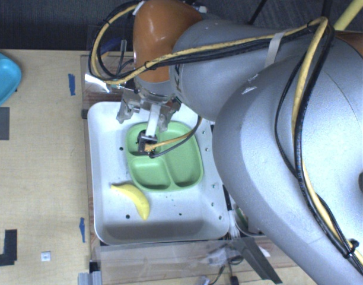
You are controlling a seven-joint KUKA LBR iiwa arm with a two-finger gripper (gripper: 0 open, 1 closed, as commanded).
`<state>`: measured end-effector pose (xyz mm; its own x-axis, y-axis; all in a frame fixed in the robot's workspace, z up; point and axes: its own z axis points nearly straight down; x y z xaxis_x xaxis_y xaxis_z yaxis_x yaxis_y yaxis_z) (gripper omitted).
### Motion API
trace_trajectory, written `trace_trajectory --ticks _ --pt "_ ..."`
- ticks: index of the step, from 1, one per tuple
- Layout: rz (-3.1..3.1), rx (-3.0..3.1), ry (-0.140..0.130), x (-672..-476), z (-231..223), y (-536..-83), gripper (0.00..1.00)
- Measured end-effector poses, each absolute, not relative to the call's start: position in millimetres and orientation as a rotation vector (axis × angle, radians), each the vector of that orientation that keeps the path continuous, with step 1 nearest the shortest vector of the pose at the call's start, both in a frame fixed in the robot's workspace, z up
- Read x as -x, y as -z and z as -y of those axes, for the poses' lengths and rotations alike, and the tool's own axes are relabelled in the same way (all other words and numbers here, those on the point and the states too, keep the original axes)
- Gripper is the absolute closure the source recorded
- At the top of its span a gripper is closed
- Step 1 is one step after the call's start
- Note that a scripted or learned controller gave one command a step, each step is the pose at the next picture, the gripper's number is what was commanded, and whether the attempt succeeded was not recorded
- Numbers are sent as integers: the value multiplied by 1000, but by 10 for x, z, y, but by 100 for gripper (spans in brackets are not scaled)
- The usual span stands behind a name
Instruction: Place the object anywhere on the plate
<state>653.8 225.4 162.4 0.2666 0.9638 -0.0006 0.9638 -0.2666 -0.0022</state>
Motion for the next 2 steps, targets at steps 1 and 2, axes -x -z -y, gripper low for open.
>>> trace_trajectory --ticks 1,2 --pt "2023 2404 1 -6653 -1792 -2586 0" --pt "2025 2405 3 -6658 -1797 -2687 100"
